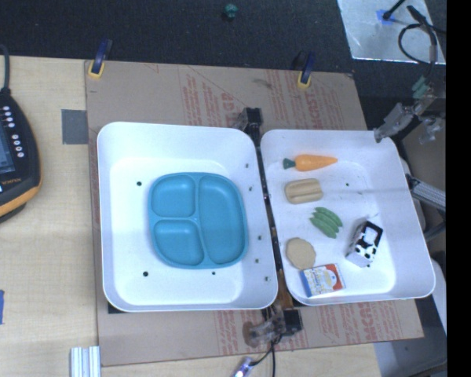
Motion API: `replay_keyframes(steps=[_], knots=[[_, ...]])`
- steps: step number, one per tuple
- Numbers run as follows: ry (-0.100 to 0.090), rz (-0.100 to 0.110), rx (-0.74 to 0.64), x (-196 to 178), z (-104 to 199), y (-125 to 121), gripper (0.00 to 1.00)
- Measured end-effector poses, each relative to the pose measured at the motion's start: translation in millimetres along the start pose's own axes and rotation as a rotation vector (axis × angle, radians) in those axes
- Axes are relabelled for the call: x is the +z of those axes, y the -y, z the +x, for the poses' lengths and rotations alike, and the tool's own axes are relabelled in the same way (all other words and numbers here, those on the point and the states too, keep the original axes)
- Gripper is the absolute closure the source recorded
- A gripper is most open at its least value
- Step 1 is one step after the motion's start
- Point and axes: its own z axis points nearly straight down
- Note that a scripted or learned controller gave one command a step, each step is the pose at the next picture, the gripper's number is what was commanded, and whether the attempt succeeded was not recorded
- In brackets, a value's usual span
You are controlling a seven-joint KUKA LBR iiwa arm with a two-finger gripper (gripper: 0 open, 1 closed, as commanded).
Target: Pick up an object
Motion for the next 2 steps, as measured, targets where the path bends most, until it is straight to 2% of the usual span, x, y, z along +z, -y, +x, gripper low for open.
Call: replay_keyframes(steps=[1, 2], knots=[[-0.001, 0.003, -0.003, 143, 30, 2, 0.0], [-0.001, 0.002, -0.001, 199, 74, 55, 0.0]])
